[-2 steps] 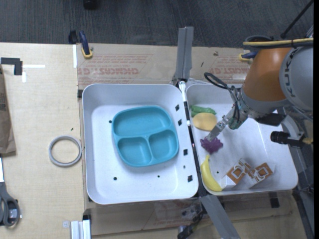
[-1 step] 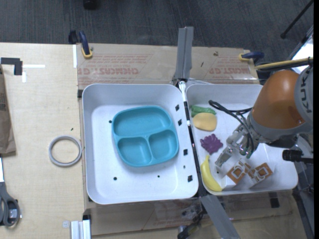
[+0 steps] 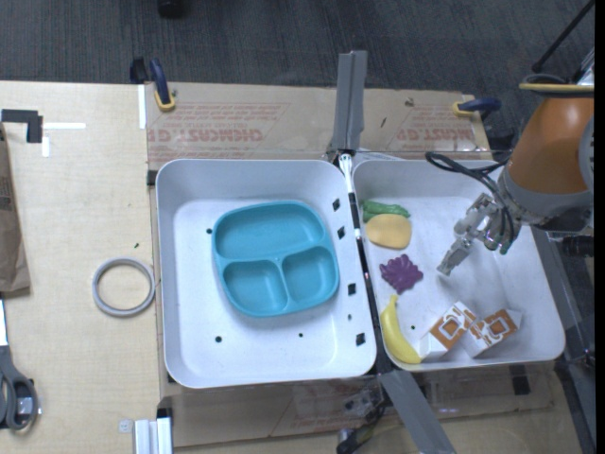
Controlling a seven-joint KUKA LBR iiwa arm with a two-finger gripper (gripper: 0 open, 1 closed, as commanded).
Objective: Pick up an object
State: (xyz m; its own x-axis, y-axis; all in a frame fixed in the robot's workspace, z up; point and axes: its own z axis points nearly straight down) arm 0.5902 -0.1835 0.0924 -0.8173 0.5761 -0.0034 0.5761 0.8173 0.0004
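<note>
In the right bin (image 3: 529,282), the candidate objects are lying along the left wall and the near edge: a green item (image 3: 386,209) is sitting farthest back, a yellow lemon-shaped piece (image 3: 388,232) is touching it just in front, a purple grape cluster (image 3: 401,272) is resting nearer the middle of the floor, a banana (image 3: 397,333) is lying against the left wall toward the near corner, and two orange-and-white cartons (image 3: 473,329) are lying side by side at the near edge. The gripper (image 3: 457,253) is hanging above bare floor to the right of the grape cluster and behind the cartons, apart from both, with its fingers (image 3: 467,223) appearing spread and nothing showing between them. The grey arm with its orange band (image 3: 556,145) is reaching in over the bin's right rim. A divider wall is separating this bin from the left bin (image 3: 180,253), where a blue three-compartment plate (image 3: 275,256) is lying. On the bench left of the bins, a grey ring (image 3: 123,286) is lying flat and scissors (image 3: 16,395) are resting near the edge.
</note>
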